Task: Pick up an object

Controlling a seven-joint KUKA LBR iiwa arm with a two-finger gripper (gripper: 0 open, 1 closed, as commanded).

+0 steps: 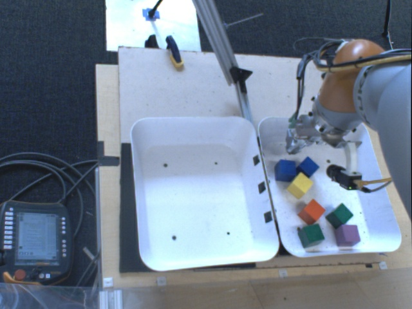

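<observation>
While blocks [300, 185] lie nearby, jaws [293, 144] hover

Surface [193, 89] is pale particle board, lit bright and even. Dark grey carpet floor [51, 63] surrounds it. Left of surface: teach pendant [35, 240] with black cables [51, 172] looped above it. Behind surface: white floor patch [129, 11], slanted aluminium pole [215, 31] crossing over.
</observation>
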